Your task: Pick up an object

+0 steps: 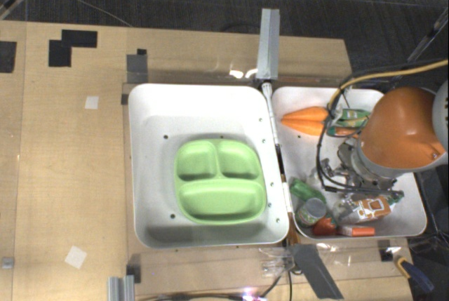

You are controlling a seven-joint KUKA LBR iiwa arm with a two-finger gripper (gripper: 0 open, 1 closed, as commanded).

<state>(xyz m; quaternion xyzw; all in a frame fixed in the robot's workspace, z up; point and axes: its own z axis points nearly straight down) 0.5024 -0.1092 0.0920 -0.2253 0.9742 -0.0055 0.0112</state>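
Observation:
The arm's orange wrist band (400,128) hangs over the right bin (295,104), and the gripper (359,189) reaches down below it into the bin's near half. Its tips sit among a pile of small items: a green bottle with a grey cap (307,200), a red piece (324,226), an orange-and-white packet (372,208) and a red stick (359,229). Nothing shows clearly between the fingers. An orange carrot toy (305,119) lies at the far left of the same bin, apart from the gripper.
The left bin (151,152) holds a green divided plate (219,179). A grey post (268,47) stands behind the divider between the bins. Cables loop from the arm over the right bin's far side.

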